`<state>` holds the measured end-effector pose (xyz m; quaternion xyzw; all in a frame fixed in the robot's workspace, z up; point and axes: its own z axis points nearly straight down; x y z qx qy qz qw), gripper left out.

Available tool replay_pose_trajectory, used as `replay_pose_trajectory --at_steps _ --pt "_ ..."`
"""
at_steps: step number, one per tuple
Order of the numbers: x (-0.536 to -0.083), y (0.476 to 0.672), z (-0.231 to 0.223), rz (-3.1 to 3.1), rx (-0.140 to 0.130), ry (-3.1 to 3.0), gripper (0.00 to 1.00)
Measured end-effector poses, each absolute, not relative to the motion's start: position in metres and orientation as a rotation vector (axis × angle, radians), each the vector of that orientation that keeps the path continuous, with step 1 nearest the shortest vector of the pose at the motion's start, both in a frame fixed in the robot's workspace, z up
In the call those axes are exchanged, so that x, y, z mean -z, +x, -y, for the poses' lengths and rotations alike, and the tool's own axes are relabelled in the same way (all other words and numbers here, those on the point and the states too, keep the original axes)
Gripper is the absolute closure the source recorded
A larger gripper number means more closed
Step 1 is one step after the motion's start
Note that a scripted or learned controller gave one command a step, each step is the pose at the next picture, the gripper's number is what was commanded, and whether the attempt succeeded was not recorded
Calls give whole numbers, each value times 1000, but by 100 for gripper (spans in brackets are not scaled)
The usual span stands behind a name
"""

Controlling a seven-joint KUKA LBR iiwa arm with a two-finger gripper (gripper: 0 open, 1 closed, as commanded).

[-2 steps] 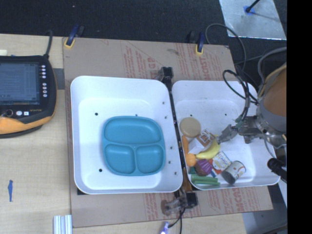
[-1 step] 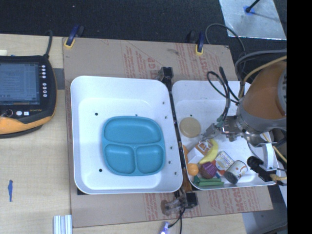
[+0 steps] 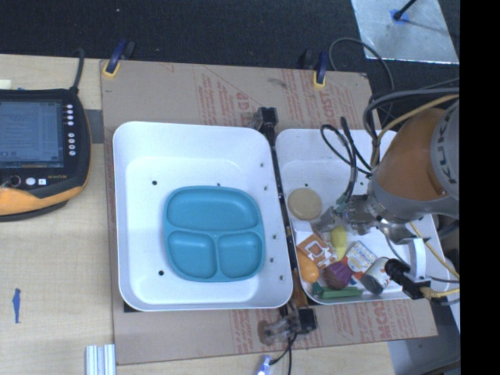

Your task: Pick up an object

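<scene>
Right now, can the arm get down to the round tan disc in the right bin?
Probably yes. The round tan disc lies flat with nothing on top of it, set a little apart from the pile of small items nearer the camera. The grey arm with the orange band hangs over the same shallow white bin, just right of the disc.
</scene>
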<state>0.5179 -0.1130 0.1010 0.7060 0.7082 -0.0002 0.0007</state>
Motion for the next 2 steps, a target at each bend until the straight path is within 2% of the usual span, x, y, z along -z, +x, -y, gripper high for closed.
replay_pose_trajectory --at_steps 1,2 --pt "-111 518 114 -2228 4 2212 100" --pt "-192 566 50 -2228 1 2219 100"
